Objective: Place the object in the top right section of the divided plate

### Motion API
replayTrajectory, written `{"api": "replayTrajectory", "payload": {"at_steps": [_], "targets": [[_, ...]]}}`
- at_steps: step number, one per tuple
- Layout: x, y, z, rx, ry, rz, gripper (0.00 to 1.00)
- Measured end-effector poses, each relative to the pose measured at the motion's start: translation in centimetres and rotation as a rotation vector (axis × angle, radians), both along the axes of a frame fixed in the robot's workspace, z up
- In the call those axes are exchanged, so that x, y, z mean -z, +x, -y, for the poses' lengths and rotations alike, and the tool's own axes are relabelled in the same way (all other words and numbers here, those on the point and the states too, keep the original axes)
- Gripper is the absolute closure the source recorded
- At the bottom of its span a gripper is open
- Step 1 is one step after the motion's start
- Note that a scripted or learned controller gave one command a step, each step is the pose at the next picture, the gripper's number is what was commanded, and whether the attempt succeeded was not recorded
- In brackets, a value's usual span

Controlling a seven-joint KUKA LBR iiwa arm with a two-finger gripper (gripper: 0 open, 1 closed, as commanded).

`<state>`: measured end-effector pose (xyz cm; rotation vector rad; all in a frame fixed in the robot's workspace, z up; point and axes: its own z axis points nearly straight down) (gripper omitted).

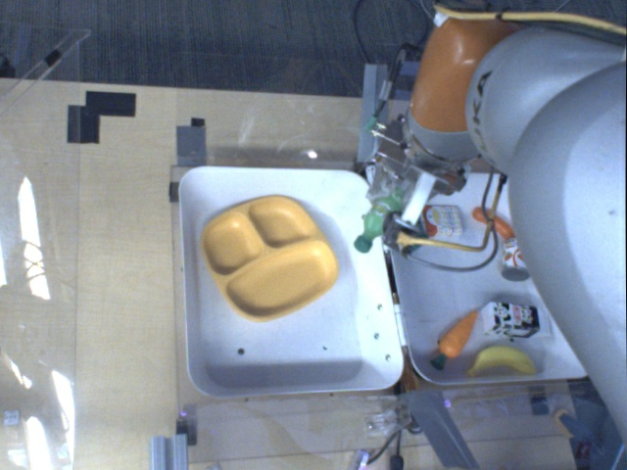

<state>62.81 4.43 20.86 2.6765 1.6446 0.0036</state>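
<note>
Looking down from the camera above the tabletop (108,292), I see my claw (384,213) hanging over the seam where the left bin (294,370) meets the right bin (431,365). A green object (372,225) shows at the claw's tip, its rounded end poking down and left over the left bin's right margin. It looks to be pinched in my claw, though the wrist hides the contact, so I judge that rather than see it plainly.

The yellow divided plate (269,256) lies in the left bin, well apart from my claw, turned at a slant. Its top right section (282,220) is a small compartment on the side nearer to me.

The risks as I weigh them: the grip may be shallow, so the green object could slip out over the bin floor short of the plate. The plate's slant makes it easy to mistake compartments and drop into the large lower one. A release from height could bounce the piece over the low divider.

In the right bin lie a carrot (457,335), a banana (503,362) and small packets (513,318).
</note>
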Motion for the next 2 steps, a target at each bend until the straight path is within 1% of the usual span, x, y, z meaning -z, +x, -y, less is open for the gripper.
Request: {"api": "replayTrajectory", "payload": {"at_steps": [1, 2], "targets": [[2.5, 2.7, -5.8, -0.118, -0.001, 0.001, 1.00], [3.5, 4.1, -8.8, -0.023, -0.001, 0.001, 1.00]]}}
